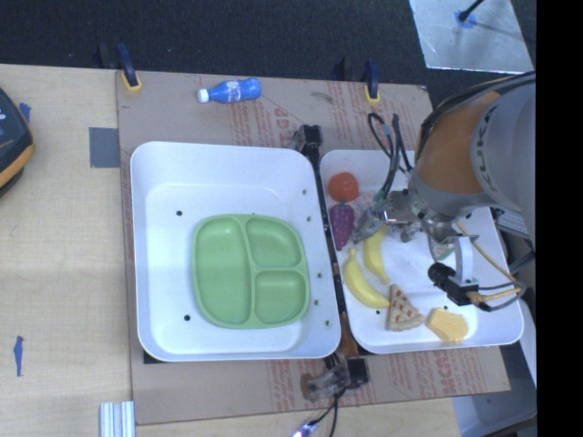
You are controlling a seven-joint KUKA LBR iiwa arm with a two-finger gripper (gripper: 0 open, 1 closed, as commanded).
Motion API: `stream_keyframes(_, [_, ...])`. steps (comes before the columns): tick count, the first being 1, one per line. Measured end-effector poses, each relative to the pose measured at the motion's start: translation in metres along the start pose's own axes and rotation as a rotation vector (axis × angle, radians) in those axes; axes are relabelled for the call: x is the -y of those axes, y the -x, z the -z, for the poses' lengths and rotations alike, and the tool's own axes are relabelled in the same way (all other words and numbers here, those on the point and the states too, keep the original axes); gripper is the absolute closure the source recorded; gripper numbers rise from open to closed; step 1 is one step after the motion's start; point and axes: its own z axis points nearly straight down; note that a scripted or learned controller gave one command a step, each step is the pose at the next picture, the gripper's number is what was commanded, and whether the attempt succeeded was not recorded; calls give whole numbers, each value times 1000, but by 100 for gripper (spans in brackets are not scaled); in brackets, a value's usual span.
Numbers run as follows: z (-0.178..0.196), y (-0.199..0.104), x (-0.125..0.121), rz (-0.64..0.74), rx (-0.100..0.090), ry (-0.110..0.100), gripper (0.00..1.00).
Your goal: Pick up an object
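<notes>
Camera view, from where I sit at the controls: the arm [474, 153] hangs over the right bin [510, 330], with its gripper [393, 218] low beside the upper of two bananas [374, 253], and I cannot tell how that end effector is set. Around it I see a tomato [343, 187], purple grapes [341, 224], the second banana [362, 285], a pizza slice [401, 309] and a cheese wedge [447, 324]. I see a green divided plate [249, 269] in the left bin [155, 244] and a blue bottle [230, 91] on the cardboard behind.
</notes>
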Motion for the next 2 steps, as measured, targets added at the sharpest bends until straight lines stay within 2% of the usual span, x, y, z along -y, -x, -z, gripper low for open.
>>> stream_keyframes(1, [-1,-1,35,3,-6,-4,0])
stream_keyframes(2, [9,0,35,6,-6,-6,100])
